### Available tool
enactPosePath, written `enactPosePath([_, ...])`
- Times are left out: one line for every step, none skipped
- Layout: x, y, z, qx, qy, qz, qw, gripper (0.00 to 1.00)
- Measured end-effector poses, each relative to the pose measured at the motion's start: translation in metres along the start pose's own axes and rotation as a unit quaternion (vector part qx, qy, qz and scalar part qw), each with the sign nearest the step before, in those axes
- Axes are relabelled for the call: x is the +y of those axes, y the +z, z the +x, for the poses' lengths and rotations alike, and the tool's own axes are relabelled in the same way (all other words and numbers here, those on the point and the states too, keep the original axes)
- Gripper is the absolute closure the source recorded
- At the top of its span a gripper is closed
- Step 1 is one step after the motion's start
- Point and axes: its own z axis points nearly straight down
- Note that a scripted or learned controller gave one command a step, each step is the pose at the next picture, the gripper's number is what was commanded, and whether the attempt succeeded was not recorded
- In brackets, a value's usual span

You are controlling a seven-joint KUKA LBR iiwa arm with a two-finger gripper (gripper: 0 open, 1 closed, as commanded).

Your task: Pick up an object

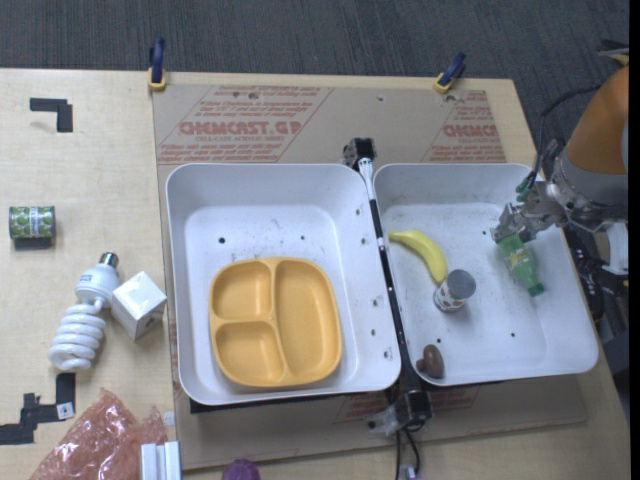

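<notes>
Lying nearest in the right bin [560, 353] is a small brown object [431, 361], then a can [455, 291] beside a banana [423, 252]. Farther right, the gripper [512, 226] touches a green bottle [521, 261]; its fingers' spread cannot be told.

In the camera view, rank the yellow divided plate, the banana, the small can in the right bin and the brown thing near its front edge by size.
Largest to smallest:
1. yellow divided plate
2. banana
3. small can
4. brown thing

Green bottle [521, 261] lying tilted, right bin [560, 353], by far wall
</notes>
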Motion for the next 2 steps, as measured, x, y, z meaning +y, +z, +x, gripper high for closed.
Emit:
enactPosePath([-0.061,-0.091,0.054,0.000,0.002,0.000,1.0000,1.00])
enactPosePath([-0.102,-0.112,0.116,0.000,0.002,0.000,1.0000,1.00])
